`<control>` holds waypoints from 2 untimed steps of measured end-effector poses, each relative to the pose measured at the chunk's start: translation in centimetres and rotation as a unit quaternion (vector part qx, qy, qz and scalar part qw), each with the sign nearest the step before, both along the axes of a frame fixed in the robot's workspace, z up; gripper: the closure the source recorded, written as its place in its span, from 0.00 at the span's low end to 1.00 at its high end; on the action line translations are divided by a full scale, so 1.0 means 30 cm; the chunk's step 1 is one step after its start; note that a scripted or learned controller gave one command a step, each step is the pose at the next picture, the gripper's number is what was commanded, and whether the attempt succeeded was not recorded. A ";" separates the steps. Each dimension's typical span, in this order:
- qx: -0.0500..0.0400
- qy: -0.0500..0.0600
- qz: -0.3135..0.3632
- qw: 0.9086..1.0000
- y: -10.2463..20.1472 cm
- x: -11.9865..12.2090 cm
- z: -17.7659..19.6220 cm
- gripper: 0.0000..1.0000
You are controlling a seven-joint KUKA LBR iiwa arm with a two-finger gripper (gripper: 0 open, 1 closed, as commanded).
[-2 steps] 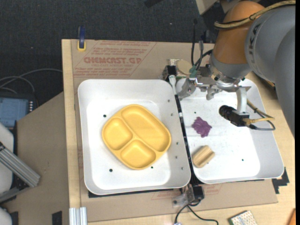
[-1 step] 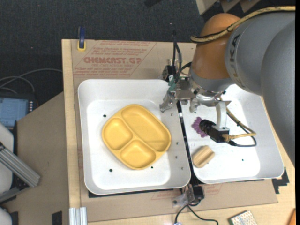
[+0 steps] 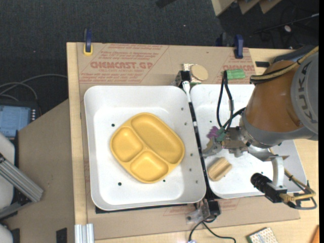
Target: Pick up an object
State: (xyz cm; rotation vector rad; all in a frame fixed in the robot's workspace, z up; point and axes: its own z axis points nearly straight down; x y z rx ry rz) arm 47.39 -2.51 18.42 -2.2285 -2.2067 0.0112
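The grey arm with its orange band reaches in from the right and hangs low over the right-hand shallow white bin. Its hand sits near that bin's left wall, and from this slant one cannot tell whether it is open or closed, or whether it has anything.

Just beside the hand there's a small purple and green object, partly tucked under the wrist hardware. A little nearer the camera lies a tan, block-shaped piece, resting free on the bin floor, apart from the hand.

Over in the left-hand white bin sits a yellow plastic plate with three compartments, untouched and well apart from the action.

This looks like the approach-and-grasp step, with the purple item the likely target. The next move calls for a firm closing on it, then a straight lift clear of the bin wall.
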 end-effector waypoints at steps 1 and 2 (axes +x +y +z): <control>-0.001 -0.007 0.003 1.000 -0.173 0.224 0.003 0.00; 0.001 -0.003 0.004 1.000 -0.238 0.277 -0.346 0.00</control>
